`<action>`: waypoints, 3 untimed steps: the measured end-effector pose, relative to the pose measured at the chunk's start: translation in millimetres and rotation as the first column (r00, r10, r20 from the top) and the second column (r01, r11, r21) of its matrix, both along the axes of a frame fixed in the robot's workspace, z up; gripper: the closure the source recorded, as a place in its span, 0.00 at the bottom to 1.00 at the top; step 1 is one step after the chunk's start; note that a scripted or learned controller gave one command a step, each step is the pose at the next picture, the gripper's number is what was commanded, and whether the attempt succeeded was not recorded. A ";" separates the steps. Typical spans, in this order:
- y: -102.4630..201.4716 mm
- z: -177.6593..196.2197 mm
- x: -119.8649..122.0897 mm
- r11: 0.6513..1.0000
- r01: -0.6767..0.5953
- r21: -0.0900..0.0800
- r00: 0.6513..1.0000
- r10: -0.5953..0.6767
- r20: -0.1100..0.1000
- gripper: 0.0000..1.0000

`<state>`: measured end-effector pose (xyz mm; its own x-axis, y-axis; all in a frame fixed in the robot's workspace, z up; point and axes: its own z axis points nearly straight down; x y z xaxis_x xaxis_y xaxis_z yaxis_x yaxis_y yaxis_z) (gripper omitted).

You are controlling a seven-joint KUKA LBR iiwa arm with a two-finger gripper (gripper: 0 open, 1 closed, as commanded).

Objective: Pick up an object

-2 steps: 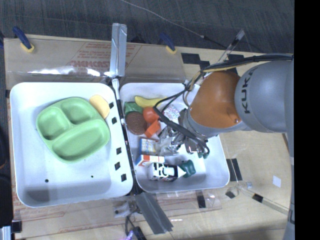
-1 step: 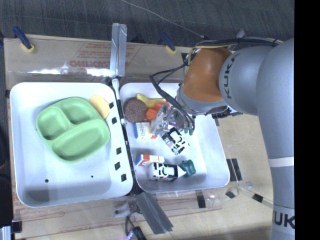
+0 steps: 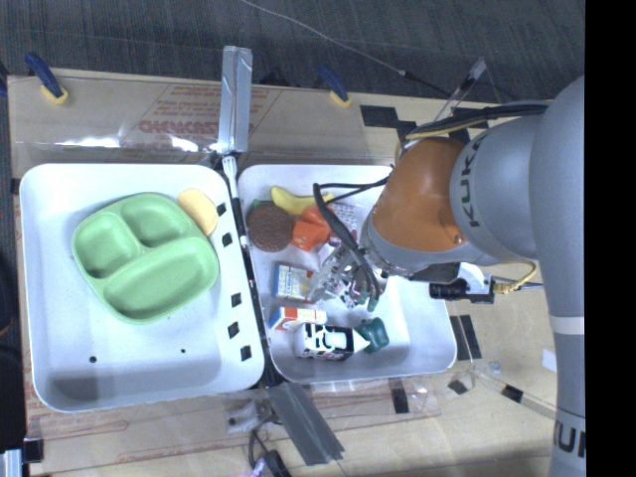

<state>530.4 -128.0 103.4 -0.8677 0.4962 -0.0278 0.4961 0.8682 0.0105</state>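
My gripper (image 3: 343, 278) hangs low in the middle of the right bin (image 3: 427, 346), over a small clutter of objects. Around it lie a brown round cookie-like disc (image 3: 269, 227), an orange piece (image 3: 310, 229), a yellow banana (image 3: 291, 200), a small printed box (image 3: 290, 282), a red and white pack (image 3: 297, 316), a black and white toy (image 3: 328, 341) and a teal piece (image 3: 376, 333). The grey arm with its orange band (image 3: 422, 202) covers the bin's right half. Nothing can be made out between the fingers.
The left bin (image 3: 60, 366) holds a green divided plate (image 3: 149, 253) with a yellow piece (image 3: 199, 209) at its upper right edge. A metal divider bar (image 3: 236, 97) stands between the bins at the back. Blue clamps (image 3: 45, 76) sit on the cardboard behind.
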 end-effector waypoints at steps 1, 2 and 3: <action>34.6 -1.2 61.7 0.988 0.151 0.003 0.988 -0.151 -0.009 0.00; -18.4 -0.4 19.3 0.966 0.258 0.008 0.966 -0.258 -0.007 0.00; 21.5 -1.7 111.2 0.992 0.130 0.004 0.992 -0.130 -0.007 0.00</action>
